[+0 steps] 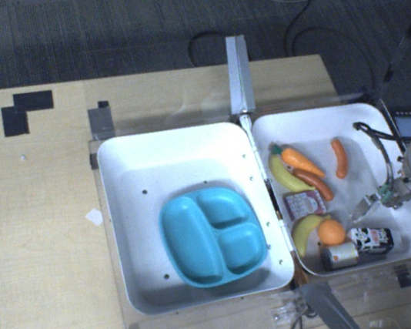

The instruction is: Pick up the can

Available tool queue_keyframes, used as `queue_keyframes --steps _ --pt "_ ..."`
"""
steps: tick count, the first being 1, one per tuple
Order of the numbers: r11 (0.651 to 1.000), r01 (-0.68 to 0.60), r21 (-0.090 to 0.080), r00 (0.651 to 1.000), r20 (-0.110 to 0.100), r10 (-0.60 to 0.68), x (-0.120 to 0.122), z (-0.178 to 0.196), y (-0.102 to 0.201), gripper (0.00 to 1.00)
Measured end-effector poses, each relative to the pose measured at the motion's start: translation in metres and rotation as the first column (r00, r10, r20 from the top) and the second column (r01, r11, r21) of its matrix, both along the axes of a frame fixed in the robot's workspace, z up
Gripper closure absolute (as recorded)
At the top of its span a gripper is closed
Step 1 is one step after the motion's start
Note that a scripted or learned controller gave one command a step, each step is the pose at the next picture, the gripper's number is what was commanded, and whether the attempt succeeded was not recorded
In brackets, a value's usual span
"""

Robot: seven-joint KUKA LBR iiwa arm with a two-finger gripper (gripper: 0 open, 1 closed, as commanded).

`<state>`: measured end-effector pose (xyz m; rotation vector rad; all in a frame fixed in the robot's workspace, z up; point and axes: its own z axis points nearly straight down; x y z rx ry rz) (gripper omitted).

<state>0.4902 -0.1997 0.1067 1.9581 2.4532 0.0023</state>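
- camera view: the can (pixel 341 255) lay on its side at the near edge of the right bin (pixel 316 124), probably rolled there against the wall.
- it touched the black-and-white carton (pixel 374 239) on its right, and the orange (pixel 330 233) sat just behind it, so it was boxed in on two sides.
- a yellow-green fruit (pixel 303 231) lay beside the orange; a small packet (pixel 304 203) was further back.
- the banana (pixel 285 174), carrots (pixel 304 164) and sausage (pixel 339 158) lay at the far half of the bin, well apart from the can and not in the way.
- the gripper (pixel 379 199) hung over the right side of the right bin, behind the carton and near the can but apart from it, nothing seen held in it.
- whether the gripper was spread or pressed together could not be told; too small and cluttered with wiring.
- judgement: this looked like an approach, with the grasp itself not yet made.
- judgement: the side-lying can could roll, and the carton and orange left little room, so a wrong item could get nudged or caught.
- the left bin (pixel 120 213) held only a blue divided plate (pixel 213 235), away from the work.
- both bins sat side by side on the desk (pixel 44 226).
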Motion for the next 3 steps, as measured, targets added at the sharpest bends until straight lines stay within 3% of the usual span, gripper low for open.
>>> queue_keyframes --steps 1,2,3 --pt "0.99 0.14 0.002 0.99 0.007 -0.14 0.053 -0.018 -0.005 0.0" --pt "0.994 0.112 0.0 0.994 0.01 -0.112 0.003 -0.017 -0.006 0.0" --pt "0.995 0.096 -0.003 0.995 0.011 -0.096 0.001 -0.016 0.002 0.0"
